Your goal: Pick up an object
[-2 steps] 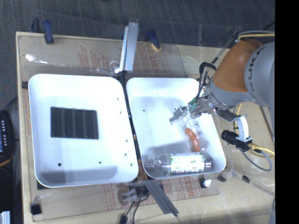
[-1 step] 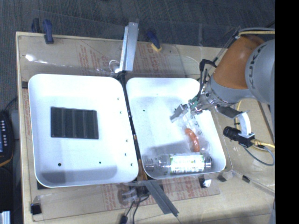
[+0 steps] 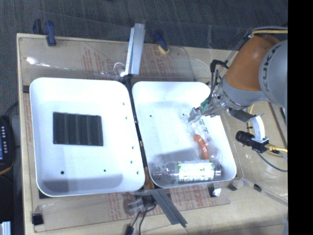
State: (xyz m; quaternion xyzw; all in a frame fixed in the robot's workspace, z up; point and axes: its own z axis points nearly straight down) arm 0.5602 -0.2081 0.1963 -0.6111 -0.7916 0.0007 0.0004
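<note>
In the right bin (image 3: 161,94) a clear plastic bottle with a green label (image 3: 188,172) lies on its side along the front wall. An orange object in a clear plastic wrap (image 3: 201,146) lies near the right wall, just above the bottle. My gripper (image 3: 195,113) hangs over the bin's right side, directly above the top of the clear wrap. A dark ribbed rectangular block (image 3: 78,129) lies flat in the left bin (image 3: 44,92).
Blue clamps (image 3: 50,32) hold the board's far edge, and a metal bar (image 3: 135,48) stands between the bins at the back. Cables and a black fitting (image 3: 252,140) lie right of the right bin. The right bin's left half is bare white floor.
</note>
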